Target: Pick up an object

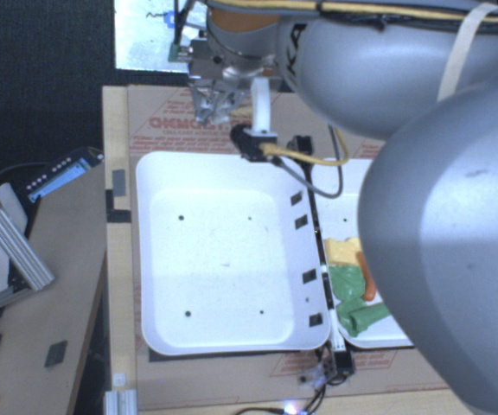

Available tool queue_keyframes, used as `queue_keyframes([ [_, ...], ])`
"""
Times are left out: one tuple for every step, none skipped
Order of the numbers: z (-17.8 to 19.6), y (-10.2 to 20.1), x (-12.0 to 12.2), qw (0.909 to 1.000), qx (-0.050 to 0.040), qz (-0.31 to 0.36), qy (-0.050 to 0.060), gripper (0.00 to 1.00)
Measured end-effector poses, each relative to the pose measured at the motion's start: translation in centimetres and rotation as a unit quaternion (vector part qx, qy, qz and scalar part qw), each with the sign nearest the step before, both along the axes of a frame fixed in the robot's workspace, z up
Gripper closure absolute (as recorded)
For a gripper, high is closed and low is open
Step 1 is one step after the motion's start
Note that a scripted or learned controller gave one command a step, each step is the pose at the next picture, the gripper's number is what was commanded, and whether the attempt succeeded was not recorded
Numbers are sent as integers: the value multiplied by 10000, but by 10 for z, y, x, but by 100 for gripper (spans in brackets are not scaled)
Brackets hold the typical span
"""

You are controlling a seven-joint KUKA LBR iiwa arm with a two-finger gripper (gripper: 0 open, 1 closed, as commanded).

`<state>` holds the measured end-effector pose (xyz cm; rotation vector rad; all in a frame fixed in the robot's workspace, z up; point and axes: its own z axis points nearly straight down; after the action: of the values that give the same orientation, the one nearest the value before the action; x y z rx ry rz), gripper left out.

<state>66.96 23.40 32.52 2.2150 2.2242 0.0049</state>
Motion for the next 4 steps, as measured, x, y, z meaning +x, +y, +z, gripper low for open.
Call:
queue_keyframes([
  [-2, 1, -1, 10000, 1, 9, 7, 100],
  [-2, 1, -1, 10000, -1, 12, 8, 100],
  [-5, 1, -1, 10000, 0, 12, 8, 100],
  [-11, 1, -1, 10000, -1, 11, 7, 100],
])
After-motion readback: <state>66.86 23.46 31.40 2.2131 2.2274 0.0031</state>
